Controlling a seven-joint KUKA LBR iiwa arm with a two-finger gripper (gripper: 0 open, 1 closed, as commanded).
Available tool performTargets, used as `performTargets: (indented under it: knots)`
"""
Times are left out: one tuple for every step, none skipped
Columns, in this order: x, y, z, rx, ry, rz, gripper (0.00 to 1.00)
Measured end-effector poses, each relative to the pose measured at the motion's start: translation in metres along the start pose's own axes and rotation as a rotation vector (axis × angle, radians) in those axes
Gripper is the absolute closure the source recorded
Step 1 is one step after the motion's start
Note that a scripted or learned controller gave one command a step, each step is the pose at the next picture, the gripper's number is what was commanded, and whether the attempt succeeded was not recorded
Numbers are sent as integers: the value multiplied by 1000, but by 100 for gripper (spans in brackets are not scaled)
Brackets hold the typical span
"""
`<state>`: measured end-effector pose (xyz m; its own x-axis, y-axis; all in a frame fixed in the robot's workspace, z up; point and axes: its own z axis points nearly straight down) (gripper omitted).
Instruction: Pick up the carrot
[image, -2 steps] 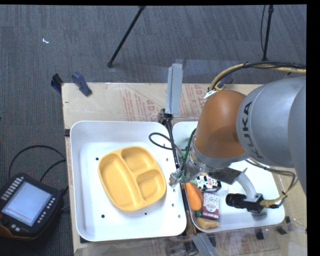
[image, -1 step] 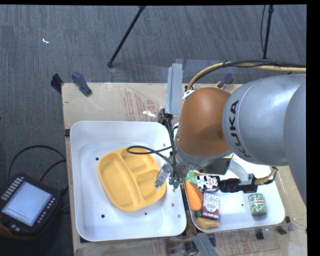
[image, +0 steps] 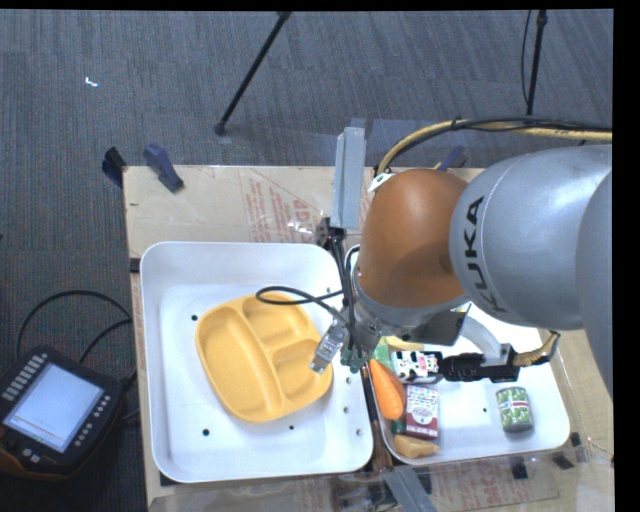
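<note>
Arm (image: 520, 240): grey KUKA body with the orange band fills my upper right and hangs over the right bin, hiding much of it from me.
Bench (image: 230, 205): bare wood board showing behind the two bins, printed with faint red lines.
Left bin (image: 170, 300): white and shallow, on my left; it holds the yellow tray.
Right bin (image: 545, 425): white, just beside the left bin; I see only its lower part under the arm.
Yellow tray (image: 260, 360): divided plate lying flat and slightly turned in the middle of the left bin.
Pendant (image: 55, 410): grey screen unit on the floor at my far left, well apart from the bins, with a black cable looping behind it.
Cable (image: 300, 297): black loop running from the wrist out over the tray's upper edge.
Gripper (image: 335, 350): I see it low over the tray's right edge, close to the wall between the bins; I cannot tell how its jaws stand.
Carrot (image: 387, 388): orange, lying lengthwise at the left edge of the right bin, just right of the gripper and apart from it.
Red box (image: 422, 413): small carton just beside the carrot on its right.
Green can (image: 514, 408): small, lying toward the right bin's right side.
</note>
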<state>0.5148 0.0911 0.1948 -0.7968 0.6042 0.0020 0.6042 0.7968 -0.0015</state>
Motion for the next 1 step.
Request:
performTargets:
  knots:
    - [-2,0,-9,0,0,2,100]
